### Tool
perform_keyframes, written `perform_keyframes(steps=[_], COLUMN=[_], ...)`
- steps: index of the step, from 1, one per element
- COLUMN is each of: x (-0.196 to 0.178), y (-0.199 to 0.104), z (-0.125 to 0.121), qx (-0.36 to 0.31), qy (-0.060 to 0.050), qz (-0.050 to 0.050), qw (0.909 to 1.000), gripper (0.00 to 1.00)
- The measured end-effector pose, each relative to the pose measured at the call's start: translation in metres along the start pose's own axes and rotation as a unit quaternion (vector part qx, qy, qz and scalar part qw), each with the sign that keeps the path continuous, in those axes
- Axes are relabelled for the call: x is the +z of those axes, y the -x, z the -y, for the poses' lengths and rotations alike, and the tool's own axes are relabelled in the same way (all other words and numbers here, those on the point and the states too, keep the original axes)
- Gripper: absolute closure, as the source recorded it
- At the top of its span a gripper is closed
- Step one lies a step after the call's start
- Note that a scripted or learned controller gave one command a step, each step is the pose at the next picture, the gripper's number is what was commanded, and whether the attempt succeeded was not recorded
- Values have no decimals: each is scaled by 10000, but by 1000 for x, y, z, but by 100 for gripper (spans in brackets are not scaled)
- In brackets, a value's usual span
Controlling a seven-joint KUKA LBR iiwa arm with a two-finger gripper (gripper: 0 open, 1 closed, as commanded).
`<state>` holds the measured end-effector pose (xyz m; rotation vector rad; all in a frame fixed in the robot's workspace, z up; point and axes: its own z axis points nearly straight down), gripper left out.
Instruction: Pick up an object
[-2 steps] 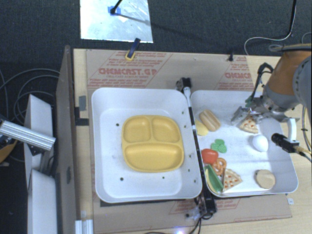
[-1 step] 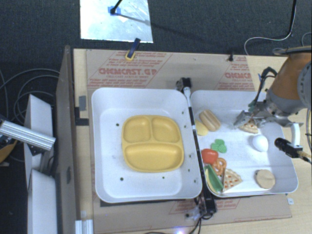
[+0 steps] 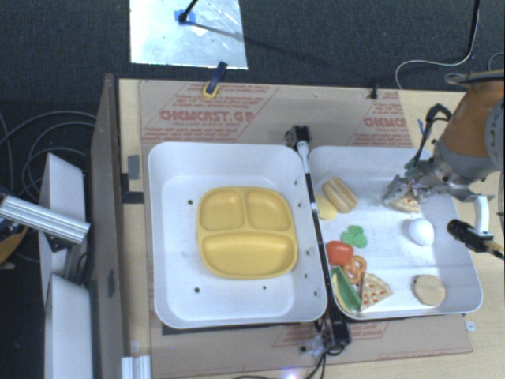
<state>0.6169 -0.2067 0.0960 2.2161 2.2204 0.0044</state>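
Your pincer (image 3: 409, 189) sits on the pizza slice (image 3: 407, 204) at two o'clock — grip unclear; the flat slice may slip.

Dark carpet floor (image 3: 47, 46); cardboard-topped bench (image 3: 237, 109); loose cables (image 3: 24, 144)

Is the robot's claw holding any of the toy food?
Cannot be told. The gripper is down on a pizza-like piece in the right bin, hiding any grip.

A yellow divided tray (image 3: 245, 233) sits in the left bin (image 3: 170, 212). On the counter (image 3: 331, 105), past the bins, a yellow-tipped clip (image 3: 214, 81) lies near a shiny sheet (image 3: 189, 22).
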Motion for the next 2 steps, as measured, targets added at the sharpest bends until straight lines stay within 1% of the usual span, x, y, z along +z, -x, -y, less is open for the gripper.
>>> perform_keyframes(steps=[1, 2], x=[12, -96], y=[-73, -161], z=[-11, -27], qx=[-39, -60], qy=[-19, 44], qz=[-17, -22], qw=[10000, 10000], gripper=[100, 100])
